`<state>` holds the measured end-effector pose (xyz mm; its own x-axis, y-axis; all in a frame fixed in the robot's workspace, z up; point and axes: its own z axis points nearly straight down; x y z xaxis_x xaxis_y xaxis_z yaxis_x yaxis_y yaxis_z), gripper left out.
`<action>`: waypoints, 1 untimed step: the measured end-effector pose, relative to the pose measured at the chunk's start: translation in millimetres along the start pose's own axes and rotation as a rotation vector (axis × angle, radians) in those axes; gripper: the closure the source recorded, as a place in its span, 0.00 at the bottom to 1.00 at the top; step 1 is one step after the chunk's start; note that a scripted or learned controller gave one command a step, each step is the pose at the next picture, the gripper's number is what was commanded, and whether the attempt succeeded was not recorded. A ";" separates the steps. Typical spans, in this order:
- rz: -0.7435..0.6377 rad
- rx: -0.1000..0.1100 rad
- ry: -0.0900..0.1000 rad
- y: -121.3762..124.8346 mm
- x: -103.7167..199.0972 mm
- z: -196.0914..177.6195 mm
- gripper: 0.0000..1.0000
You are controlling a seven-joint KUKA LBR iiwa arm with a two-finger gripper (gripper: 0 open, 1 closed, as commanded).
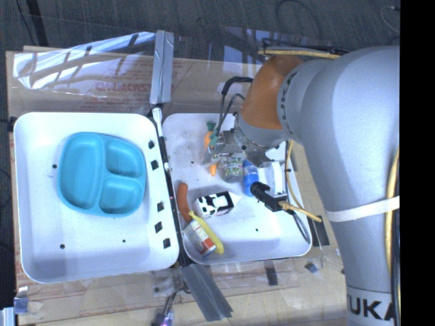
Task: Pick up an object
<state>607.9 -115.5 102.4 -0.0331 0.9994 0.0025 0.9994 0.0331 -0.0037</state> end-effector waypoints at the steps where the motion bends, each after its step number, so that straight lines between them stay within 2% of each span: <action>1: -0.190 -0.004 -0.003 50.0 39.8 -156.6 1.00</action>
